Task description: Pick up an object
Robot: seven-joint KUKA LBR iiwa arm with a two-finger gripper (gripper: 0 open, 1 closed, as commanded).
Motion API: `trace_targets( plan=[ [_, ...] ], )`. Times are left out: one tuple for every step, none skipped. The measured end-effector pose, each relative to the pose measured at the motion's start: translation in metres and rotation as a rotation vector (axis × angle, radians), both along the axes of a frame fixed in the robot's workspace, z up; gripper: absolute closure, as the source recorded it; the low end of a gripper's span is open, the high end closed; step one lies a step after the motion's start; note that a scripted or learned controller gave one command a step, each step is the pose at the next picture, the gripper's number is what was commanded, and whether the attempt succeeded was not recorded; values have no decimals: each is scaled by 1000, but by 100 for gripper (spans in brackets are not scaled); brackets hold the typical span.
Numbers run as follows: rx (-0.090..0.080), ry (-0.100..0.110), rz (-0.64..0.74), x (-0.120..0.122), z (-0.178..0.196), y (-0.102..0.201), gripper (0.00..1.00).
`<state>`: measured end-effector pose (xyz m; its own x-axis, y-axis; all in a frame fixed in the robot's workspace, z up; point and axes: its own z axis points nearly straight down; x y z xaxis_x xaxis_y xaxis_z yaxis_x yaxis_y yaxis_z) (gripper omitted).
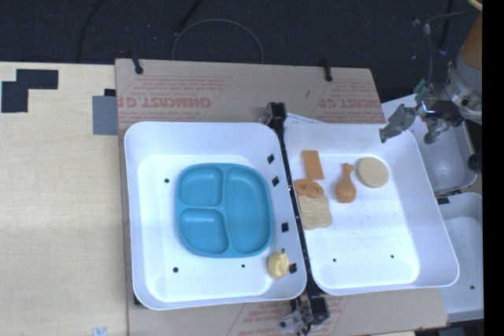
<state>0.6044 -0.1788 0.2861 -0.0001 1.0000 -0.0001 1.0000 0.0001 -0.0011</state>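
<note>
Leftmost, the left bin (150,161) occupies the centre-left of the frame and contains a blue divided plate (223,209) with three compartments, lying flat near the bin's middle. A small pale yellow object (278,264) rests in the lower right corner of this bin, close to the central divider and apart from the plate.

Next, the right bin (394,248) holds five items grouped in its upper left portion. An orange rectangular block (313,164) lies uppermost. Just below it sits an orange ring-shaped piece (308,188), touching a beige textured square (315,211) beneath it. To the right lie an orange pear-shaped object (346,184) and, just beside it, a cream round disc (372,171).

Finally, the gripper (415,122) hangs at the upper right of the frame, above the right bin's upper right rim, with its fingers spread apart and nothing between them. It is well apart from all items.
</note>
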Motion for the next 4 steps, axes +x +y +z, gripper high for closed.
trace_targets(
  plan=[
    [2, 7, 0, -10, -58, -1, 0],
    [2, 6, 0, -2, -116, -1, 0],
    [1, 5, 0, -3, -163, -9, 0],
    [1, 3, -2, -2, -150, -10, 100]
  ],
)
